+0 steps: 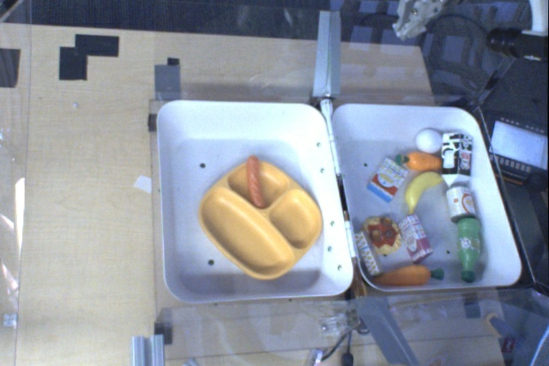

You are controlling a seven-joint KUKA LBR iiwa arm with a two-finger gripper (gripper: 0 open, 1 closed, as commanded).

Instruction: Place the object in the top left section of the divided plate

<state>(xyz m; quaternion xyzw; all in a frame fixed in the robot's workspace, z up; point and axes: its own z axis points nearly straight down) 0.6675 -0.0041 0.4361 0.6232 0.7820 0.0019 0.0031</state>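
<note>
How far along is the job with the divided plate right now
It looks done: a sausage lies in the top left section of the yellow divided plate, in the left bin. Nothing appears in hand; the gripper hangs above the bench beyond the right bin, away from the plate. The other toy foods lie in the right bin. Nothing seems left.

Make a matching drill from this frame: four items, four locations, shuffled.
Items:
1. sausage
2. banana
3. green bottle
4. gripper

Locations:
A. lower right corner of the right bin
B. above the bench, beyond the bins' far edge
C. top left section of the divided plate
D. middle of the right bin, below the small carrot

Pairs: 1-C, 2-D, 3-A, 4-B
</note>
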